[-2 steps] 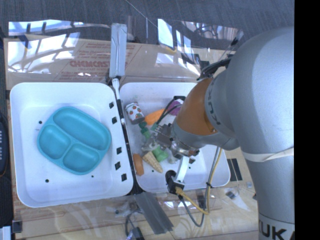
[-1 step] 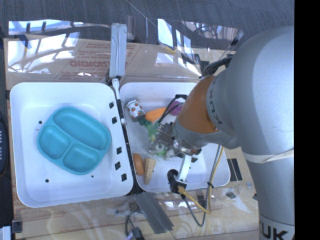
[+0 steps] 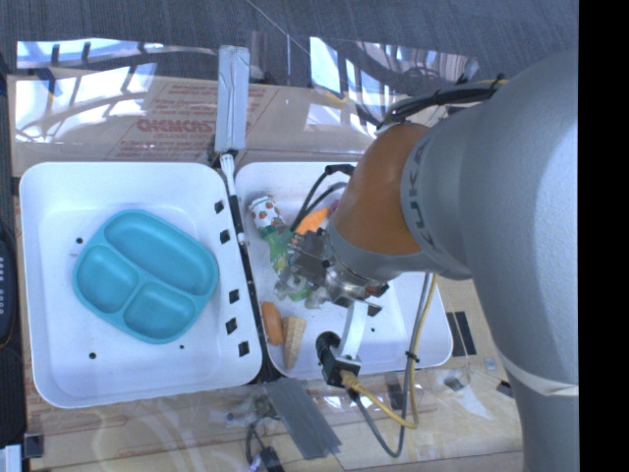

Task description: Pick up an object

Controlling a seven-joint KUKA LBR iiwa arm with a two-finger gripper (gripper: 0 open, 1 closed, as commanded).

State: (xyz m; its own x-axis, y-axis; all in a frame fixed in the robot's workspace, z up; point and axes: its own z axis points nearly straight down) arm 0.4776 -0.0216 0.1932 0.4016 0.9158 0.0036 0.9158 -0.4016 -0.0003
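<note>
My gripper (image 3: 293, 275) reaches down into the right bin (image 3: 423, 334), near its left side, under the grey arm with its orange band. Around it lie small objects: a white jar-like item with a patterned label (image 3: 262, 211), a green piece (image 3: 278, 247), an orange object (image 3: 311, 220) partly hidden by the arm, an orange carrot-like piece (image 3: 272, 323) and a tan cone (image 3: 295, 339). The fingers are lost among the wrist hardware and the clutter, so their state is unclear.
The left bin (image 3: 59, 352) holds a blue divided plate (image 3: 145, 275). A grey divider with black clips (image 3: 236, 283) runs between the bins. Cables and a yellow hose (image 3: 388, 416) hang off the arm over the right bin's front edge.
</note>
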